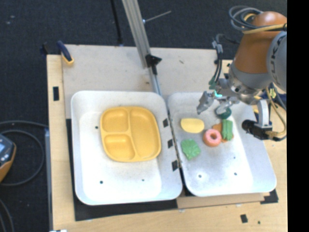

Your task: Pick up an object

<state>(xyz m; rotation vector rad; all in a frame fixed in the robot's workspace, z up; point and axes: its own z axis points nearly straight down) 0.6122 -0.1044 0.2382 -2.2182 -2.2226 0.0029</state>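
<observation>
My gripper hangs over the back of the right bin, its two fingers spread apart with nothing between them. Just in front of it lies a yellow lemon-shaped piece. To the right of that sit a pink ring and a green and orange carrot-like piece, touching each other. A green leafy piece rests nearer the bin's left wall.
The left bin holds a yellow divided plate. A metal pole rises from the bench behind the bins. Black cables hang at the right bin's right edge.
</observation>
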